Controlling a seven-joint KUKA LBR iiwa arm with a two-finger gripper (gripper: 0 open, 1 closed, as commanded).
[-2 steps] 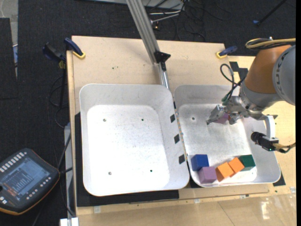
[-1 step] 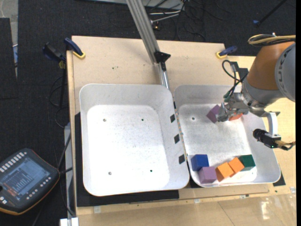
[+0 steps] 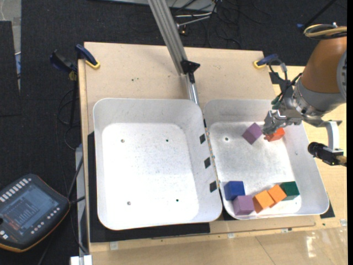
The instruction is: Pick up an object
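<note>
Right of centre frame, gripper (image 3: 273,130) sits low over red block (image 3: 275,135), beside purple block (image 3: 252,132), presumably attempting pickup; grip state indeterminate.

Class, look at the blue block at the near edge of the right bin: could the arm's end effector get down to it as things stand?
Probably yes: the blue block lies uncovered, open floor behind it; only a purple block crowds one corner.
</note>
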